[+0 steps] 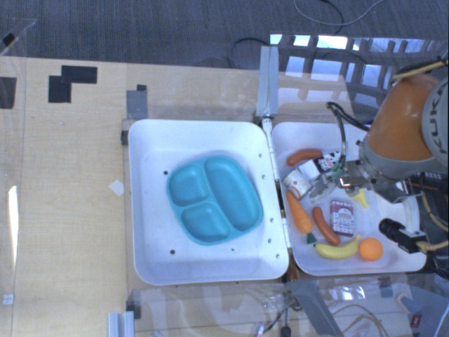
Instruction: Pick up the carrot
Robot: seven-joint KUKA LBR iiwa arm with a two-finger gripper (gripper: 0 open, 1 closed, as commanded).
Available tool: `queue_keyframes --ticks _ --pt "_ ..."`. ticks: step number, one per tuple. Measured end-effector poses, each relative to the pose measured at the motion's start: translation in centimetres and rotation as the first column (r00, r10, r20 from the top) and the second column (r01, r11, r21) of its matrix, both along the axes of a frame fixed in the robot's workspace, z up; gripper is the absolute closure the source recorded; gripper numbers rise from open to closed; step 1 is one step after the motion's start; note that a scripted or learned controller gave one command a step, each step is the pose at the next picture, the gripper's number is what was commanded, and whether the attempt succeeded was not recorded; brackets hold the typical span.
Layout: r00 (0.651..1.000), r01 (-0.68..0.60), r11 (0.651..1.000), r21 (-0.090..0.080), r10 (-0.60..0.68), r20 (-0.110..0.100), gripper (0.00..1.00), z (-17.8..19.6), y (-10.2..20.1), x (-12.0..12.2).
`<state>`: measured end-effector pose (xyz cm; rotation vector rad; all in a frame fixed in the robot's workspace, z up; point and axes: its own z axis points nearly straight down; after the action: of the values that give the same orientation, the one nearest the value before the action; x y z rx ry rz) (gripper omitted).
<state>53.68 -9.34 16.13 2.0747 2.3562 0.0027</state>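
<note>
The counter (70, 209) is pale wood and carries 2 shallow white bins side by side. The left bin (151, 244), in the centre of the frame, holds a blue plate (214, 199) with 3 compartments, sitting tilted near the bin's middle.

The right bin (403, 262), at the right of the frame, holds the smaller things. The carrot (299, 213) lies along that bin's left wall, running from upper left to lower right, with its green end toward the bottom. Just to its right lies a sausage (325, 225), roughly parallel to it. A second sausage (304, 156) lies near the bin's upper left. At the bin's lower edge, a banana (337, 248) curves below the first sausage, with an orange (371, 249) just beside its right tip. A small red and white box (342, 217) sits between the sausage and the bin's right part. A white can with a red band (297, 182) lies just above the carrot's top end.

The arm (403, 128) comes in from the right edge, its orange band above the right bin. The end effector (330, 181) hangs over the upper middle of that bin, up and right of the carrot and apart from it; whether it is released or clenched cannot be told here.
</note>
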Motion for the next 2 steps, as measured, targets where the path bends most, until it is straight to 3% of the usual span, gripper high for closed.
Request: queue_keyframes --ticks 1,2 --pt "0.998 -0.053 0.999 -0.004 0.053 0.015 0.00 -5.5 0.5 -2.6" --pt "0.987 -0.156 0.988 -0.019 0.156 0.040 0.00 -6.4 0.0 -3.7"
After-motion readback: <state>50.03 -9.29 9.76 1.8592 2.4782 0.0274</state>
